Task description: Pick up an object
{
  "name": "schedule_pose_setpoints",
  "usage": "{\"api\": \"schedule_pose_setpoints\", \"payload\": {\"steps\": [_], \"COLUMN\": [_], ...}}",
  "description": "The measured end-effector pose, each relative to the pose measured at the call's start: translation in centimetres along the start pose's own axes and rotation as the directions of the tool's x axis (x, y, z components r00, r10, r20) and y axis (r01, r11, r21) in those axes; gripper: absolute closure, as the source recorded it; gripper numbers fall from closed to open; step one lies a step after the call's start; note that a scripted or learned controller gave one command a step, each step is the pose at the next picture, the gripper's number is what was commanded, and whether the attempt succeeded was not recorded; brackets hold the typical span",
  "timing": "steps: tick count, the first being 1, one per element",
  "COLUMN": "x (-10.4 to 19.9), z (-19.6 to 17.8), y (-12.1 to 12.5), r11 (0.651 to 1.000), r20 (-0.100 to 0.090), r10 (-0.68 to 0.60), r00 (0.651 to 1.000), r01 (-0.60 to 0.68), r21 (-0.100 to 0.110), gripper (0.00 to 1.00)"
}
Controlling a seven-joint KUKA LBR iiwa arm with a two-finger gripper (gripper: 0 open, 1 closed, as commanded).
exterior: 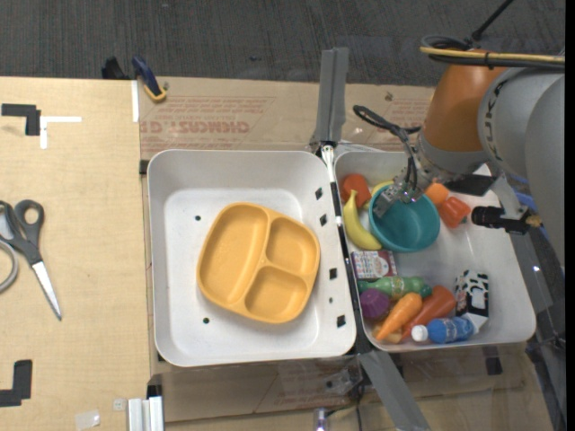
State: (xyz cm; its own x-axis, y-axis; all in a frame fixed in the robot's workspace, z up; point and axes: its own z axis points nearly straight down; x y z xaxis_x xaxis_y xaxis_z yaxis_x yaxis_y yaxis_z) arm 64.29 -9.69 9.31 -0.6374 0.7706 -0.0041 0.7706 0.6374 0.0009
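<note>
— Which thing was it going for?

— By my reading, the teal bowl. It sat in the right bin, toward the far edge and nearer the wall shared with the left bin. The gripper was down at the bowl's near-left rim, metal tips right over the lip.

— Wide or narrow?

— I could not tell; the tips were small and ran together against the bowl, and nothing was clearly between them.

— How would the bowl handle?

— Probably light, stiff plastic, smooth and a bit slippery. The rim looked like the only sensible hold: one finger inside, one outside. A pinch on thin wall could let it swing or slide out.

— What crowded it?

— A banana lay touching its left side, a red piece sat beyond that, and an orange cup lay just beside it on the right. Toward the near edge were a small packet, a green vegetable, a purple one, a carrot, a blue bottle and a black-and-white toy.

— And the left bin?

— A yellow divided plate, in the middle. Scissors lay well apart on the bench.
</note>
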Motion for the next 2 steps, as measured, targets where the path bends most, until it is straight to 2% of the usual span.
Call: {"api": "schedule_pose_setpoints", "payload": {"steps": [1,2], "x": [0.3,3.1], "z": [0.1,0.0], "y": [-0.3,-5.5], "r11": [1.0,1.0], "r20": [-0.015,-0.001], "r10": [0.001,0.009], "r00": [1.0,1.0], "r01": [0.0,-0.009], "r21": [0.012,0.0], "gripper": [0.0,0.0]}}
